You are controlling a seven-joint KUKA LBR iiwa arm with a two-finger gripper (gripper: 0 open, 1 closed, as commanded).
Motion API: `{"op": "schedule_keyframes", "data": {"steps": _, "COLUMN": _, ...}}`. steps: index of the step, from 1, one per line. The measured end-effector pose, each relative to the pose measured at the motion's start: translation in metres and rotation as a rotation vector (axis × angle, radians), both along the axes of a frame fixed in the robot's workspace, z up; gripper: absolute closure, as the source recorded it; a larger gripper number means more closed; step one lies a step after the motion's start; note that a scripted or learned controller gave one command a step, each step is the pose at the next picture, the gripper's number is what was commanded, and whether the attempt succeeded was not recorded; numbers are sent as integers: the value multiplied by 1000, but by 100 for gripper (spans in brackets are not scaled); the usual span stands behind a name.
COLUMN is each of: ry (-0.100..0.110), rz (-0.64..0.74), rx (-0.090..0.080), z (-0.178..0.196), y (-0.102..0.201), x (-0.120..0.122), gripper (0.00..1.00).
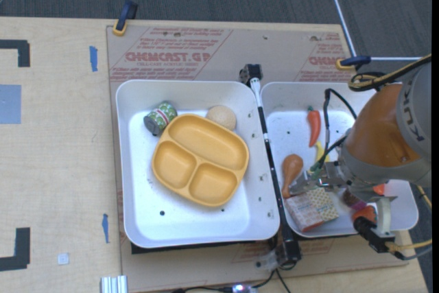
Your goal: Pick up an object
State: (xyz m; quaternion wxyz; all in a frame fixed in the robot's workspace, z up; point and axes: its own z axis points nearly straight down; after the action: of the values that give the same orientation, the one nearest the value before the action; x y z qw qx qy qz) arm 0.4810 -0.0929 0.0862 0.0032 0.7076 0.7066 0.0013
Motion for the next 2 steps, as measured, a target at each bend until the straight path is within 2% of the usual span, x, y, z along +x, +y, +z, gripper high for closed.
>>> {"op": "schedule_keyframes", "data": {"steps": 2, "ry": 0, "rz": 1, "rx": 1, "z": 0, "y": 0, "x": 0, "gripper": 0}}
